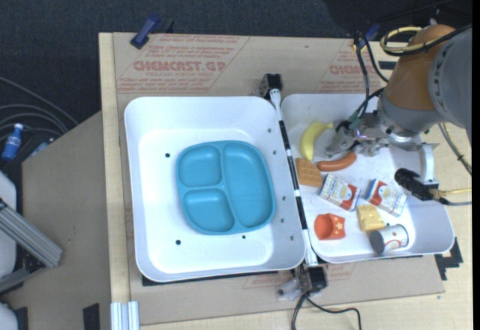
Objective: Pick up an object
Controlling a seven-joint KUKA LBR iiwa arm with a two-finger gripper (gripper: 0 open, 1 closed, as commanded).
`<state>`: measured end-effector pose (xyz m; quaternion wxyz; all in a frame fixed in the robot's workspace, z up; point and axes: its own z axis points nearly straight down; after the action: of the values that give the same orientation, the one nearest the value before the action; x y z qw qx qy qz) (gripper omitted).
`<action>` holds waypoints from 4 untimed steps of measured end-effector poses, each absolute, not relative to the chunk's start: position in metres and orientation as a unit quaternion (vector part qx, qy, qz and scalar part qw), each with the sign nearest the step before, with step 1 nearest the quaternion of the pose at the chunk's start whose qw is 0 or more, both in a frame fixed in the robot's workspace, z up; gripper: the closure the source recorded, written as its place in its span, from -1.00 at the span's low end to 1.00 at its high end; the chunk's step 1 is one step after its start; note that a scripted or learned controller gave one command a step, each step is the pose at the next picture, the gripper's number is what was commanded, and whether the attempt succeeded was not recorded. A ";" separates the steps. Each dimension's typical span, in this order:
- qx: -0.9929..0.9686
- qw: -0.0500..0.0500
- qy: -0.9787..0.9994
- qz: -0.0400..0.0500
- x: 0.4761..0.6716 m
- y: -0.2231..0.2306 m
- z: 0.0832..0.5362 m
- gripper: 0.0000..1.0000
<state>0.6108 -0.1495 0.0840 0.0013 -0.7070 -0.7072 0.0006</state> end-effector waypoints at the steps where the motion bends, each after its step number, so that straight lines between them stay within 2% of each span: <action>1: -0.707 0.000 -0.707 0.000 0.612 -0.150 0.095 1.00; 2: -0.706 -0.001 -0.708 -0.001 0.667 -0.129 0.178 1.00; 3: -0.707 0.000 -0.708 0.000 0.667 -0.129 0.177 -1.00; 4: -0.707 0.000 -0.707 0.000 0.661 -0.139 0.085 -1.00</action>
<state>0.6606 -0.1389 0.0850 -0.0004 -0.7072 -0.7070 0.0002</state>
